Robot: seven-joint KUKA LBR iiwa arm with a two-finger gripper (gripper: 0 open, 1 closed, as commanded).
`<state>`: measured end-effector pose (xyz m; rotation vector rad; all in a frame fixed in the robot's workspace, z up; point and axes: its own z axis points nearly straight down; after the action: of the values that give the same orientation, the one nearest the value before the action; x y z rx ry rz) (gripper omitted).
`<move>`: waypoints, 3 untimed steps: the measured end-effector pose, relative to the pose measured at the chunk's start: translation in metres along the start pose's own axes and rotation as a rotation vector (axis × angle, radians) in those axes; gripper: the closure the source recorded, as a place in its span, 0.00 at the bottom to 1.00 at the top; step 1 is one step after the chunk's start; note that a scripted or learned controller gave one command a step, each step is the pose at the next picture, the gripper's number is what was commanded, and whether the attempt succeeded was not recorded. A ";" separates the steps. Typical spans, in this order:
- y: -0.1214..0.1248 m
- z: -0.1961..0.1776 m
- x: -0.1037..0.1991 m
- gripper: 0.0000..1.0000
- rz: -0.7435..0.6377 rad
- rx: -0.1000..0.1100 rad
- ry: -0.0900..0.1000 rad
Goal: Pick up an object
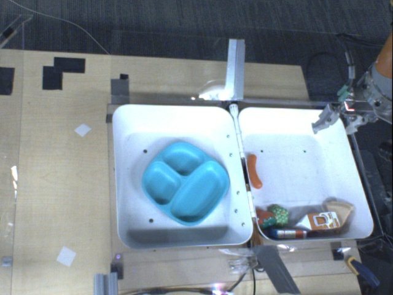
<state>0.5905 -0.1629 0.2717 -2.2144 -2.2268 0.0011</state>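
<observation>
well, we find the gripper [333, 117] at the upper right corner of the right bin [307, 134], over its rim; whether it is parted or closed, or has hold of anything, we cannot tell. the loose things lie well apart from it along that bin's near and left sides: an orange sausage-shaped piece [253, 171] by the dividing wall, a green knobbly ball [279, 214], a dark marker [288, 233] and a small brown carton [323, 220]. in the left bin [129, 165] we see a blue sectioned tray [185, 182].
</observation>
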 end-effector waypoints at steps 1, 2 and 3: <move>-0.031 0.115 0.043 0.00 -0.124 -0.001 0.000; -0.098 0.182 0.054 0.00 -0.238 -0.016 -0.003; -0.016 0.160 0.043 0.00 -0.481 -0.007 -0.002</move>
<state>0.5743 -0.1199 0.1114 -1.6235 -2.6956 -0.0051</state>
